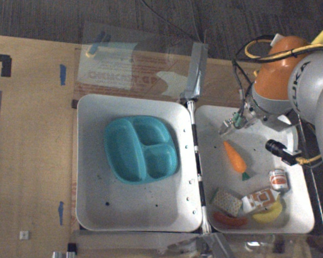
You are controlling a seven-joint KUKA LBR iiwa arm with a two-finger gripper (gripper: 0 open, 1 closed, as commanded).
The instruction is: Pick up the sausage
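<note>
Sausage (230,220) is lying at right bin's (307,192) front edge, near its front-left corner — gripper (233,122) is hovering near back edge, jaw state unclear, needing approx. full-bin travel & low approach.

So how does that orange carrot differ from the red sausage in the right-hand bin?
The orange toy carrot has a green tip and tapers to one end; the red toy sausage is one colour and rounded at both ends. The carrot lies slantwise near the middle of the right white bin, alone; the sausage lies almost level by the bin's near edge, beside a speckled block. Both are small, long toy foods.
</note>
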